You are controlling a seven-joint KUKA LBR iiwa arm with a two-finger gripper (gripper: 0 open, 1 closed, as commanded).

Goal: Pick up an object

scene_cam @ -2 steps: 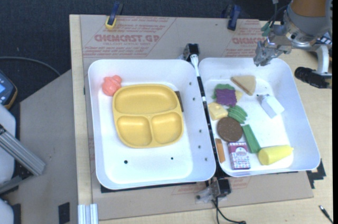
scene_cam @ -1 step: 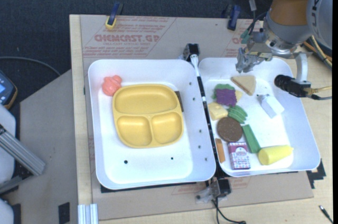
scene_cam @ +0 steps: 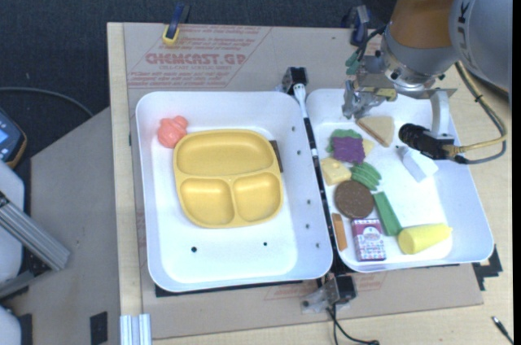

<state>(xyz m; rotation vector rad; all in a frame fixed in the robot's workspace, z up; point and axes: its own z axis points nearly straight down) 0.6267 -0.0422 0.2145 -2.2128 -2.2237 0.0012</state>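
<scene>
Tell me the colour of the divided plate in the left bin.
Yellow; the plate shows best in the camera view.

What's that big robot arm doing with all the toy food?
The robot arm reaches in over the right bin, which holds toy food: purple grapes, a sandwich slice, a brown cookie and a yellow corn. Its tool hangs over the bin's far end, just above the grapes, with nothing visibly in it. The left bin holds a yellow divided plate and a pink toy.
</scene>
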